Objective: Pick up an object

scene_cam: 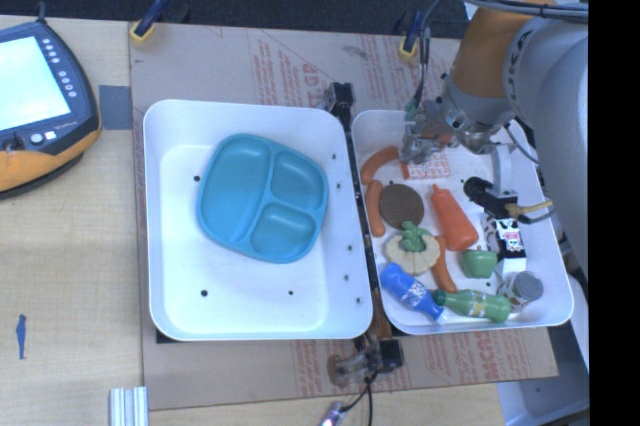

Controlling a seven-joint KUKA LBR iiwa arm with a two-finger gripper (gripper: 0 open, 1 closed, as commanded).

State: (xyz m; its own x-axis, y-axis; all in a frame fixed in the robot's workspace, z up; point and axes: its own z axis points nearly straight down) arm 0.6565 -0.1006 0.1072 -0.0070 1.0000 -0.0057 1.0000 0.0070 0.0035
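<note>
My gripper point(417, 150) hangs over the far left part of the right bin point(556, 314), just above a small white and red card point(430, 172). To its left lies a curved orange piece point(377, 163). A brown disc point(402, 204) and an orange carrot point(454, 218) lie just in front of it. Nearer the front are a tan round piece with a green top point(413, 248), a blue bottle point(408, 290) and a green bottle point(476, 305). Nothing shows between the fingers.
The left bin point(170, 304) holds a blue divided plate point(264, 198). A green pepper point(479, 263), a small black and white box point(510, 240) and a grey can point(523, 288) crowd the right bin's right side. A tablet point(35, 99) lies at far left.
</note>
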